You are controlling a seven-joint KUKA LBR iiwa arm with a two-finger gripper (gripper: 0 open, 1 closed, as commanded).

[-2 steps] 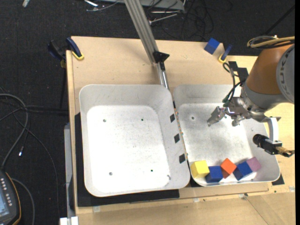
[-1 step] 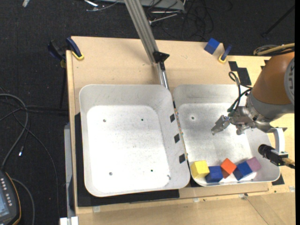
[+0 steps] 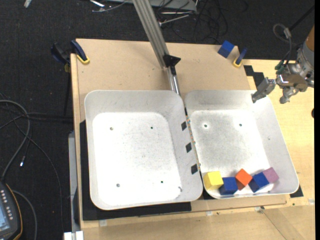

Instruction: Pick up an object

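1. Clearly the pick has not begun: the two-finger metal gripper (image 3: 274, 89) hangs at the right edge of the scene, over the far right corner of the right-hand shallow white plastic bin (image 3: 231, 115), well apart from anything it could take.
2. Its two fingers stand spread apart with bare space between them, and they have hold of nothing.
3. Candidates for the task lie in a tight row along the near wall of that right-hand bin: a small yellow cube (image 3: 213, 179), a dark blue cube (image 3: 229, 185) touching it, an orange cube (image 3: 243, 177) tilted against its neighbours, a second dark blue cube (image 3: 259, 182) and a pale purple cube (image 3: 270, 175) at the right end.
4. As I judge it, the next move calls for travel toward the near side of the bin, then a descent over one cube. The yellow one at the left end looks easiest, since its left face is free; the others are crowded together and against the wall.
5. To the left, the other shallow white plastic bin (image 3: 132, 106) holds no cubes that I can see.
6. One more small blue cube (image 3: 226, 48) sits on the wooden desk (image 3: 125, 64) beyond the bins, near a yellow-tipped clamp (image 3: 238, 59).
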